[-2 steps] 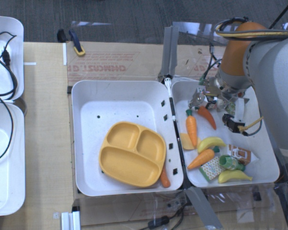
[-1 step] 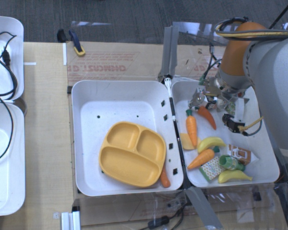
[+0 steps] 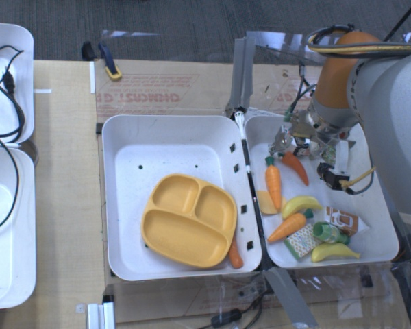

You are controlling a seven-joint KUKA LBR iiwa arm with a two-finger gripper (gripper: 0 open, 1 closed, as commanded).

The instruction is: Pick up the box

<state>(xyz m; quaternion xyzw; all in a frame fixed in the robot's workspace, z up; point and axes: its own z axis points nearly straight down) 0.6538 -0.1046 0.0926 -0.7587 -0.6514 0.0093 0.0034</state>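
— Dark grey carpet runs along the top, and below it we see the pale wooden bench with a brown cardboard sheet under the two shallow white bins. Where is the box?

— We place the small white-and-brown printed box in the right-hand white bin, near its right wall and towards the front. A small green rounded object touches its left side and hides that edge. Its print is too small for us to read.

— And the gripper?

— We find the gripper at the back of the same bin, under the grey arm with the orange band. It hangs over the top of a red-orange carrot-shaped toy, well apart from the box. Cables and dark fittings crowd it, so we cannot tell whether it is open or closed, or whether it touches the toy.

— What else lies there?

— An orange toy carrot with a green top lies beside a pale yellow wedge. In front of them lie a yellow banana, a second orange carrot and a flat green-speckled packet. We cannot make out what the packet is. Another yellow banana lies along the front wall.

— And the left-hand white bin?

— It holds a yellow divided plastic plate. A small orange piece is tucked against the plate's rim and partly hidden. The arm's grey body is cut off at the right.
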